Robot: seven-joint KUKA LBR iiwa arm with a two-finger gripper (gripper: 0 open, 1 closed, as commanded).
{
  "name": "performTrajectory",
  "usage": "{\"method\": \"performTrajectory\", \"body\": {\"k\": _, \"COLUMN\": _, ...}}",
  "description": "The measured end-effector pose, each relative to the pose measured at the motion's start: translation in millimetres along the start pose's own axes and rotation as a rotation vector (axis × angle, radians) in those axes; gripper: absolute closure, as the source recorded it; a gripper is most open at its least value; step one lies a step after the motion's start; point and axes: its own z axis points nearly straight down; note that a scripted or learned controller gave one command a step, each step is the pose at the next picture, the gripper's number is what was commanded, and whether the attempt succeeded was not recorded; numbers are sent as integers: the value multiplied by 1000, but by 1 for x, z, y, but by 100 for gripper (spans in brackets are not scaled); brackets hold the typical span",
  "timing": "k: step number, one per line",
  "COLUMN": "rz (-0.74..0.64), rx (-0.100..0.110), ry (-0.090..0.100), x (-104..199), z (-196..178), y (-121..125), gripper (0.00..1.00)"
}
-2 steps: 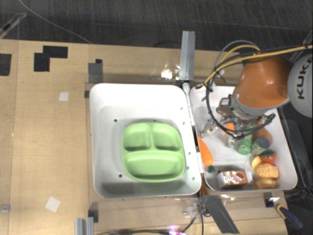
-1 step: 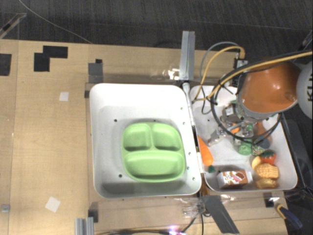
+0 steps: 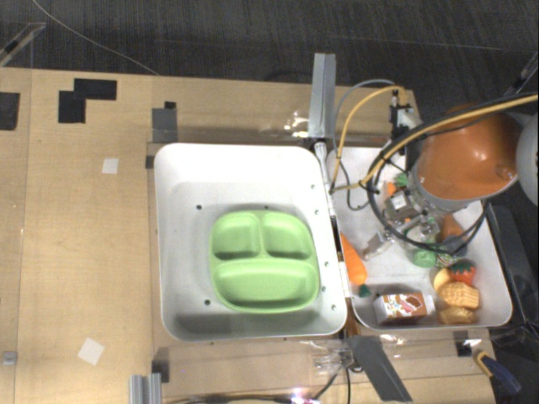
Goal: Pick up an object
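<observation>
No writing could be read on the small brown carton (image 3: 399, 306), which lay on its side along the right bin's (image 3: 497, 314) near wall, long axis running left to right. A carrot (image 3: 355, 262) lay against that bin's left wall, pointing toward the far side. Waffle-like pieces (image 3: 459, 296) sat in the near right corner. The gripper (image 3: 402, 217) hung over the right bin among cables; whether it gripped anything could not be told. A green divided tray (image 3: 264, 260) lay in the left bin (image 3: 181, 183) on the surface (image 3: 76, 251).
</observation>
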Motion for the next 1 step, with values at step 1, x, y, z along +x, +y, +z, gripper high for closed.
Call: {"method": "performTrajectory", "body": {"k": 1, "rz": 98, "rx": 7, "ry": 15, "x": -17, "z": -4, "y": 34, "gripper": 0}}
